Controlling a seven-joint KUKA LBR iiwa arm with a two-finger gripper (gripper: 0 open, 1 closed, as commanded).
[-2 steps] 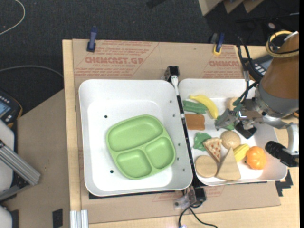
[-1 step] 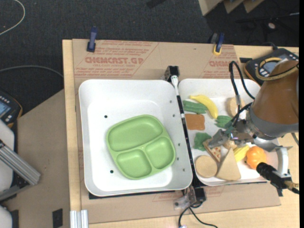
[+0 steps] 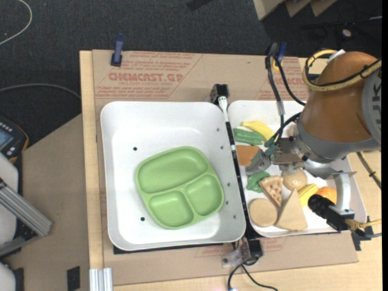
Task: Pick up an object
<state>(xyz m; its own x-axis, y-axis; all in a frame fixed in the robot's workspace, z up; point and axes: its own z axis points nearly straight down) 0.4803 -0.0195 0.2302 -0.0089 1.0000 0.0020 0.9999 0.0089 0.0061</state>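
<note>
Though hand (image 3: pixel 271 158) grip state unclear, pizza slice (image 3: pixel 274 190) below: tan triangle, red dots.

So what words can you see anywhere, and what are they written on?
"CHEMCAST. G.P": big red letters on the brown board under the bins, above the left bin.
Smaller red lines above and below that: too blurred to read.
More red print on the board above the right bin: too blurred and partly hidden by cables.
The green tray and the toy food carry no writing.
</note>
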